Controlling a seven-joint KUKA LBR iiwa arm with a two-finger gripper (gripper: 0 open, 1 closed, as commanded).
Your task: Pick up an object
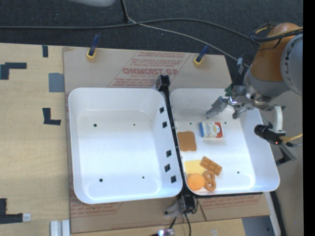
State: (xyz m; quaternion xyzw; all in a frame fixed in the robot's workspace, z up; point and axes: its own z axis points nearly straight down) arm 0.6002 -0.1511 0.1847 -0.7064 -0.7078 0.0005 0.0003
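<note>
The gripper [227,109] hangs spread wide, holding nothing, just above a small carton [210,130] in the right bin [256,181]. Its label is too blurred to read; red print on the cardboard [147,72] reads roughly "CHEMGARD".

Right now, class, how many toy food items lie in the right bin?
5, possibly more hidden: small carton beneath the gripper, toast slice by the divider, and waffle, orange and pretzel clustered near the front edge.

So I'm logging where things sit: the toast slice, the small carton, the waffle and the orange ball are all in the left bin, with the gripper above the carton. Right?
Not quite: the camera view shows the toast slice, small carton, waffle and orange ball in the right bin, not the left. The gripper is above the carton, as you said.
</note>
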